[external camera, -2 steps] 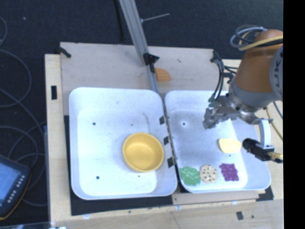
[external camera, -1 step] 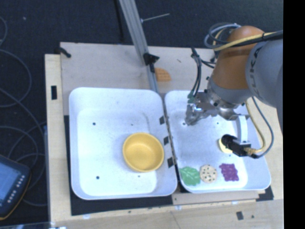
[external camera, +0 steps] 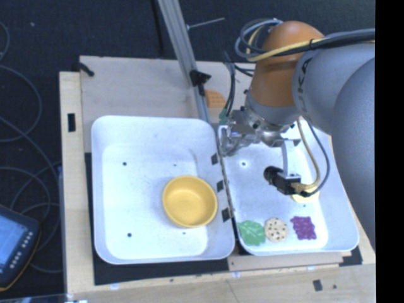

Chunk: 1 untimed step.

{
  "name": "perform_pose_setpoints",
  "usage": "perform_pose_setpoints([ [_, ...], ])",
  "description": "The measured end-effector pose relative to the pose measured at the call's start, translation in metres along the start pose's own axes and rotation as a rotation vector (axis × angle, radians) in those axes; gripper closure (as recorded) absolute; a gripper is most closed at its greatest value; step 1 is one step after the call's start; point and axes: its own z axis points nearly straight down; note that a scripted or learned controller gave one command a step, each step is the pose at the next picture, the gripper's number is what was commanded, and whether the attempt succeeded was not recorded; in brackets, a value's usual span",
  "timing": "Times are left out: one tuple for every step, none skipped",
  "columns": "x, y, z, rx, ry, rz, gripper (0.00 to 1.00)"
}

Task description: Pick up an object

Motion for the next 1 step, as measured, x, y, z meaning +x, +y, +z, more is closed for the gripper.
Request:
perform_pose_setpoints([
  [0.0529,0.0235,-0.0067,-0.001,0.001,0.000,1.00],
])
